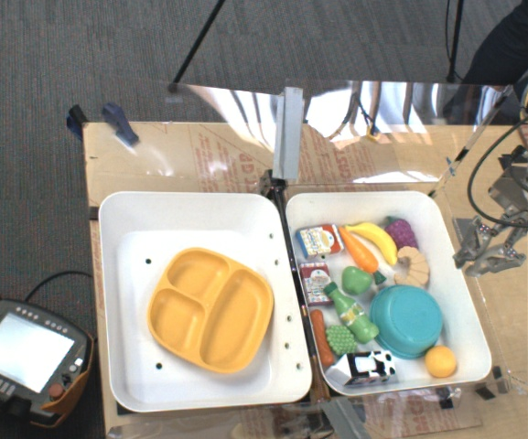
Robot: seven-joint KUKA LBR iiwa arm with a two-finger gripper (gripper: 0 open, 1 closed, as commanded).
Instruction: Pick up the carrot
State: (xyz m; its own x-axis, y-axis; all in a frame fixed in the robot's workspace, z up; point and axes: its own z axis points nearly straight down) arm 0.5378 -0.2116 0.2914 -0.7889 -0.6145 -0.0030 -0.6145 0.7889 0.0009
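Note:
The carrot [359, 250] is an orange tapered piece lying at a slant in the right bin [465, 291], upper middle. A yellow banana [374, 237] lies just to its right and a small printed carton [317, 240] to its left. A green vegetable [356, 280] sits at its lower end. My gripper [489, 248] hangs outside the right bin, just past its right rim and over the bench, well to the right of the carrot. Nothing shows between its fingers.
The right bin also holds a teal bowl [406, 320], an orange ball [440, 361], a green bottle [351, 311], purple grapes [402, 233], a red sausage [319, 336] and a black-and-white cow toy [371, 365]. A yellow divided plate [210, 309] lies in the left bin [126, 227].

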